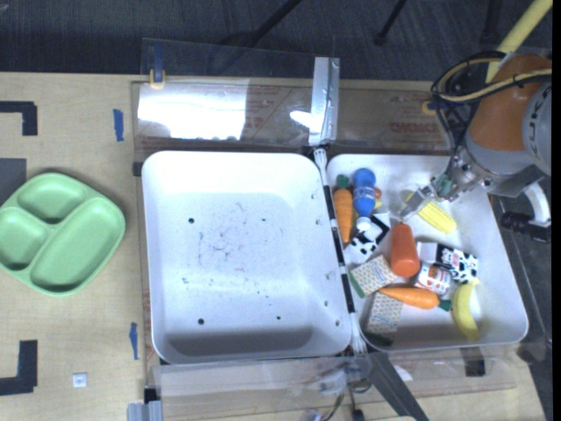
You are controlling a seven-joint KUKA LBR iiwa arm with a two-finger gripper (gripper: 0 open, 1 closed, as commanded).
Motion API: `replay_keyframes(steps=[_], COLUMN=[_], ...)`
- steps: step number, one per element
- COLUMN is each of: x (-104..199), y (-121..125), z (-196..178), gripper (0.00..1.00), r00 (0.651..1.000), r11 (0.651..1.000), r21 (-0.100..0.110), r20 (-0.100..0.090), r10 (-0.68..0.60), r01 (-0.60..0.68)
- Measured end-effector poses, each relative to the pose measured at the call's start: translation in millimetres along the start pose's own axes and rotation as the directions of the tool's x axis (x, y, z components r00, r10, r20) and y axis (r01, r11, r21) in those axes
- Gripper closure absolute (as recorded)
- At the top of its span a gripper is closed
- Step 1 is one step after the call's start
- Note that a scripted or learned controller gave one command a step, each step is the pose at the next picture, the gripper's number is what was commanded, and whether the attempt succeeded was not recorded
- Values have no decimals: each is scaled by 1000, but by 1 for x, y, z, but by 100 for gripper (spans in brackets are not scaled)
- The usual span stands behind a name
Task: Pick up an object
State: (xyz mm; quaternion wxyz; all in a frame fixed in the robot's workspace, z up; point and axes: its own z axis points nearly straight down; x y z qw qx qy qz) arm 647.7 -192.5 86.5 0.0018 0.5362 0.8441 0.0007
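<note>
Your gripper (419, 198) hangs low over the upper part of the right bin (508, 296), its tip just beside the yellow corn cob (437, 217); whether it is apart or together cannot be told, and nothing shows held in it. The objects to pick all lie in that bin: a carrot (343, 213) and a blue figure (364, 185) along the left wall, an orange cylinder (403, 250) in the middle, a second carrot (409, 296) below it, and a banana (465, 310) at the lower right. You will find the left bin (175, 182) beside it and a green divided plate (58, 232) on the bench well to the left
</note>
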Motion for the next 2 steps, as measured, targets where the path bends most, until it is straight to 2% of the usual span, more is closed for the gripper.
replay_keyframes(steps=[1,2], x=[-1,20], y=[1,33], z=[-12,-111], gripper=[100,100], r00=[1000,994], r11=[1000,994], r21=[-5,-1], r20=[4,1], r10=[1,110], r01=[-1,-110])
